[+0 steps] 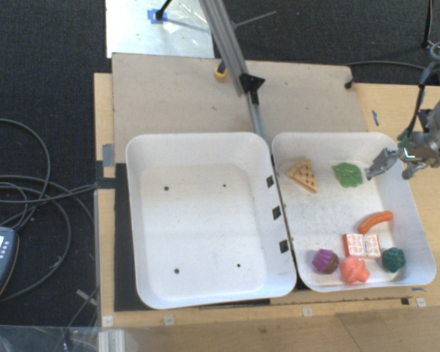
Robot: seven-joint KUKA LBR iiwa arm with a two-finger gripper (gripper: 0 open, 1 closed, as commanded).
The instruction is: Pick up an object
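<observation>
Toys sit scattered in the right-hand shallow white bin (pixel 330 211), and any one of them would do for this pick. Nearest the action is the green lumpy plastic toy (pixel 347 174), lying toward the bin's far edge, with a tan waffle-patterned wedge (pixel 303 176) beside it closer to the inner wall. Along the near edge: a purple knobbly piece (pixel 324 261), a salmon-pink chunky piece (pixel 355 270), a small pink-and-white box (pixel 362 246), a dark green faceted piece (pixel 393 259), and just beyond them an orange sausage-shaped toy (pixel 375 221).

The two-finger gripper (pixel 397 163) hangs over the bin's far right corner, its grey fingers spread apart with nothing between them (so no grasp yet). This reads as the approach step: positioned above the bin, target not yet reached.

Next, by my reckoning, it calls for a short shift inward over the green toy, then a straight descent with the fingers straddling it before closing. That toy stands well apart from its neighbours, which helps; the near-edge cluster looks tighter and riskier.

The left-hand white bin (pixel 198 218) carries only dark specks. Writing? The little box has printed panels, too small to read. No brand legible anywhere.
</observation>
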